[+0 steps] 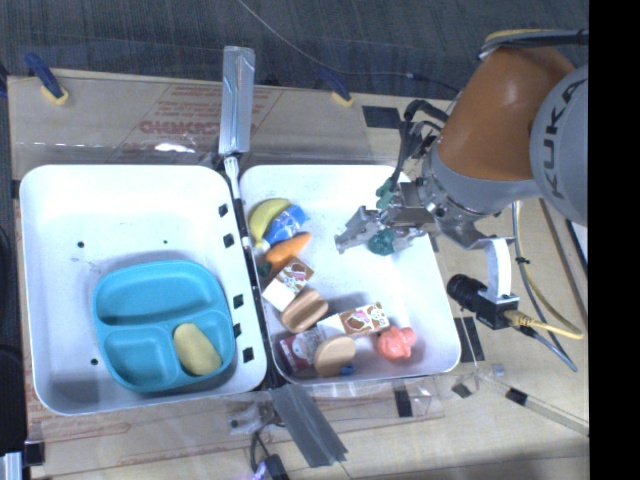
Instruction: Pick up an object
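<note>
My gripper (352, 234) hangs over the upper middle of the right bin (330, 183), reaching in from the right. A small teal object (382, 242) sits right at the gripper's lower edge; whether it is held or lies on the bin floor beneath is unclear. To the left of the gripper lie a yellow banana (266, 215), a blue item (292, 220) and an orange carrot (289, 248). Along the bin's front lie a small printed card (288, 278), a hot dog bun (305, 310), a patterned box (364, 319), a pink toy (397, 343) and a bread roll (335, 351).
The left bin (60, 208) holds a blue divided tray (150, 298) with a yellow oval object (197, 348) in its front right compartment. A metal divider strip (236, 98) stands between the bins at the back.
</note>
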`<state>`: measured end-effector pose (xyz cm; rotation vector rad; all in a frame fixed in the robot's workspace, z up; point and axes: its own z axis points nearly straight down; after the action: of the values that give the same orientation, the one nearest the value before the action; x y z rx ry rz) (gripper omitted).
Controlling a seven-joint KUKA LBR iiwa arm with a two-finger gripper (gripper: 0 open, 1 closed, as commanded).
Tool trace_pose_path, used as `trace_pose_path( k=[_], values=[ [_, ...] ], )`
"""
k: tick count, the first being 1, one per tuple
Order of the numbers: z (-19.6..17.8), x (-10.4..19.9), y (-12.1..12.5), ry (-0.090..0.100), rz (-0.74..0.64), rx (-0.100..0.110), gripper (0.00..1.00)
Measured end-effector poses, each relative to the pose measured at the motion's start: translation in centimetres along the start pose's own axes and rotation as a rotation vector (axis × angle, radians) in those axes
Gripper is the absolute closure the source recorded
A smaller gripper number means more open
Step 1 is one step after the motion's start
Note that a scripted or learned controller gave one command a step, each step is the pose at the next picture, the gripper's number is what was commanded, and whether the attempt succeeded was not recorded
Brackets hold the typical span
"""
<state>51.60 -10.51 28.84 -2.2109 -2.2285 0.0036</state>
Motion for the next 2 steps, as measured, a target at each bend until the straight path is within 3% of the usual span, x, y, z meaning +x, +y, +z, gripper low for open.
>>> trace_pose_path(
  k=[1,2],
  values=[
    [10.2,4.8,5.6,0.002,-0.105,0.01,0.0],
    [15.8,1.0,9.7,0.0,-0.161,0.004,0.0]
  ],
)
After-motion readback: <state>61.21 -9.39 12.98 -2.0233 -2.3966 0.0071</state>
